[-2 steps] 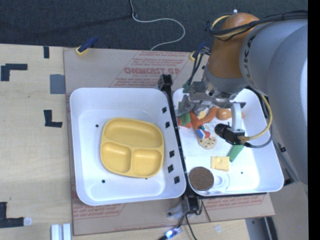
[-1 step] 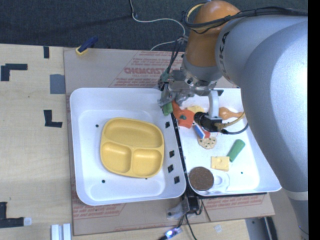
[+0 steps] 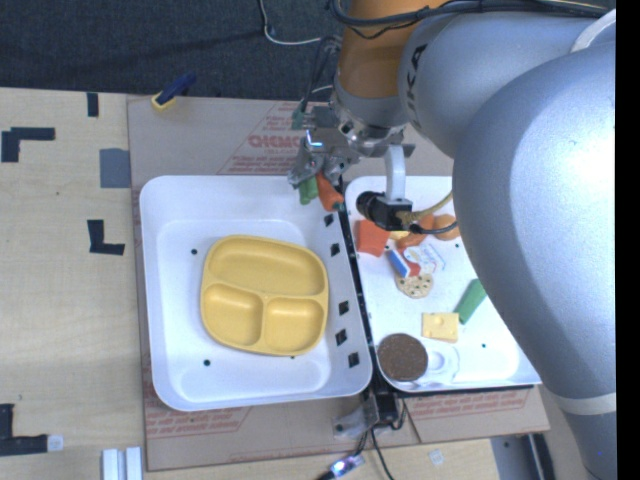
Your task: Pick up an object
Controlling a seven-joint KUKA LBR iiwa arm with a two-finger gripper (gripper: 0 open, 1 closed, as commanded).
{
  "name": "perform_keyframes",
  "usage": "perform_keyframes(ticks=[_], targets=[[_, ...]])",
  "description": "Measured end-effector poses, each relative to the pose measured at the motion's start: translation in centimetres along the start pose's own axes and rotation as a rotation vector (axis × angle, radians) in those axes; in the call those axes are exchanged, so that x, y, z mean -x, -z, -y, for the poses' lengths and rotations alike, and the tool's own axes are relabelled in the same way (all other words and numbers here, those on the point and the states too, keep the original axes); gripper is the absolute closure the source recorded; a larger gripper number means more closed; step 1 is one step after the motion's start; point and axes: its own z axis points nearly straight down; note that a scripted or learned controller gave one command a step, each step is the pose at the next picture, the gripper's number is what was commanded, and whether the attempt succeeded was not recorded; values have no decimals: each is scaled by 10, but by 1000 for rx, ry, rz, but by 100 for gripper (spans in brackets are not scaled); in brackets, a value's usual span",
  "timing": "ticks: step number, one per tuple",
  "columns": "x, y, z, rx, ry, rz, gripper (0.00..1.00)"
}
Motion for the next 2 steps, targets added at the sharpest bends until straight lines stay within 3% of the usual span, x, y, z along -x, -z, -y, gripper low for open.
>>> perform_keyframes(ticks=[1, 2], targets=[[4, -20, 2, -5, -4, 3, 100], [17, -5, -1, -3, -4, 2, 100]])
